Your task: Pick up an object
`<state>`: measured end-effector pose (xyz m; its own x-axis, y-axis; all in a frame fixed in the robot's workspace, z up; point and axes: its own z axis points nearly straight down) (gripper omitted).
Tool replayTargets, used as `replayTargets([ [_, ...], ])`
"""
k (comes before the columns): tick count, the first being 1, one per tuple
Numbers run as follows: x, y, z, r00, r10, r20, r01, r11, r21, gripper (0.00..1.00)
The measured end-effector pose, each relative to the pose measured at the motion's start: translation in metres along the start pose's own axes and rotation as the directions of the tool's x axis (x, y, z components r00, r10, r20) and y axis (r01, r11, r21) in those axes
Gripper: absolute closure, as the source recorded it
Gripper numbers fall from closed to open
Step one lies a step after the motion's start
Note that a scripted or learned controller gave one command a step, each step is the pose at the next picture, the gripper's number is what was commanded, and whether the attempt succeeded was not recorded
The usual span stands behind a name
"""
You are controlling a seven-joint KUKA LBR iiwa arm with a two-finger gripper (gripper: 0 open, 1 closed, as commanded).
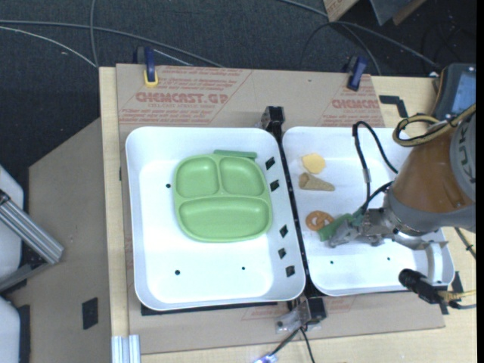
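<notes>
**End effector low in the right bin beside a green object**

We see a small dark green object (333,227) lying in the right bin (342,278), near that bin's middle. Its long axis runs roughly from lower left to upper right in the camera view, slanting up toward the end effector (349,231), which sits right at its right-hand end. We cannot tell which end is the front of the object; its shape is too small and blurred to make out.

Whether the end effector is open, closed or gripping the green object we cannot tell: the metal parts at its tip merge with the object, and the fingers are not distinct. The arm (435,180) comes in from the right, its orange band covering part of the right bin's far side, and its grey wrist is cut off at the frame edge.

Just left of the green object lies an orange ring-shaped piece (318,219), nearly touching it. Farther up the bin are a tan cone-like piece (315,182) and a yellow rounded piece (313,162), close to each other and well apart from the end effector. A black cable (362,161) loops above the bin from the arm.

The left bin (151,263) holds a light green divided plate (223,197) with three compartments. Both bins rest on the counter (197,89), with blue clamps (151,65) at its far edge.
</notes>
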<state>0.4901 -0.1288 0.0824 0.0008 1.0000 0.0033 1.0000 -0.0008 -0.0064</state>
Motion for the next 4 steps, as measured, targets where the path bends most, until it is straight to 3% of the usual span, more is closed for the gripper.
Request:
replayTargets([
  [1, 0.000, 0.001, -0.014, 1.000, 0.001, 0.001, -0.001, 1.000, -0.006, 1.00],
  [2, -0.006, 0.010, -0.064, 1.000, -0.001, 0.005, 0.001, 1.000, -0.012, 1.00],
  [4, -0.007, 0.004, -0.158, 1.000, -0.002, 0.005, 0.002, 1.000, -0.012, 1.00],
])
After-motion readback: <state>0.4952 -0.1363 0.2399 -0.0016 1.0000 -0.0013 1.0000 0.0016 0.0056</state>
